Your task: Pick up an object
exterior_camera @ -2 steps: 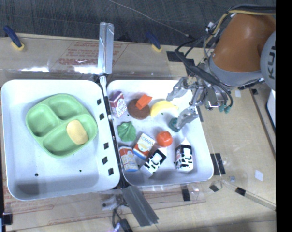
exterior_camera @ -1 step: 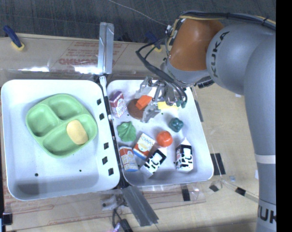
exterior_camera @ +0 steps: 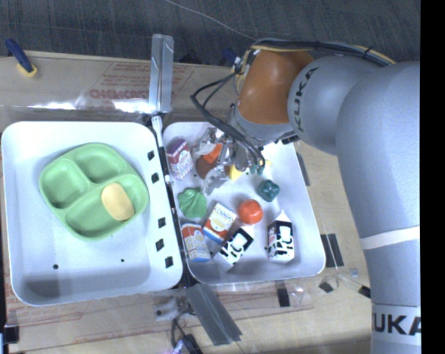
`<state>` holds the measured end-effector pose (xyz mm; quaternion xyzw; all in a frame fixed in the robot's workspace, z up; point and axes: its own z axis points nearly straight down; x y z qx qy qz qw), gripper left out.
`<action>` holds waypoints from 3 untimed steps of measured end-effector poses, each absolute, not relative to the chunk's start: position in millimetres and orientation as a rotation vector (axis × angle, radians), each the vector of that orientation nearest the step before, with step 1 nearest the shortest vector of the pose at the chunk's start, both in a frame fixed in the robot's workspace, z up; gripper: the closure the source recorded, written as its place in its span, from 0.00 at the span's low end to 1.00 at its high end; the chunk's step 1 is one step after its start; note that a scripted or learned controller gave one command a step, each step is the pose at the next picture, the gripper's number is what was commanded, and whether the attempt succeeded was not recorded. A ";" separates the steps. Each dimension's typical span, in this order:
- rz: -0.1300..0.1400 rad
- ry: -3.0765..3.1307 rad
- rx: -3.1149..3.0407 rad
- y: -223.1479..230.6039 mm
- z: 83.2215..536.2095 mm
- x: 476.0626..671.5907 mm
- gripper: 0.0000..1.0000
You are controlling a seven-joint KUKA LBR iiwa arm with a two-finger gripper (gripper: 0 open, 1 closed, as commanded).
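My gripper [exterior_camera: 226,162] hangs low over the upper middle of the right bin [exterior_camera: 305,227], among the small toys there. Right under and beside it lie a brown and orange piece [exterior_camera: 208,161] and a yellow piece [exterior_camera: 239,172]. Around it sit a small carton with a dark red label [exterior_camera: 180,157], a green leafy toy [exterior_camera: 192,203], a teal knob [exterior_camera: 268,190], an orange tomato-like ball [exterior_camera: 250,212], an orange and white box [exterior_camera: 220,221], a can [exterior_camera: 195,243] and two black and white cartons [exterior_camera: 281,240] [exterior_camera: 236,246]. The arm hides the fingertips.
The left bin [exterior_camera: 31,271] holds a green divided plate [exterior_camera: 75,175] with a yellow oval piece [exterior_camera: 118,200] in its lower right section. A metal bracket [exterior_camera: 162,76] stands between the bins at the back. The grey arm [exterior_camera: 370,146] covers the bench's right side.
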<state>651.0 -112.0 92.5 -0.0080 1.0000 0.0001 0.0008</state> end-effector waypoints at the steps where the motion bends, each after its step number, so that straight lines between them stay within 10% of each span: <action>1: -0.001 3.136 -0.037 -110.2 104.3 652.7 1.00; 2: -0.001 3.126 0.065 -70.5 222.0 660.2 1.00; 3: -0.001 3.133 0.240 -54.2 233.1 637.4 1.00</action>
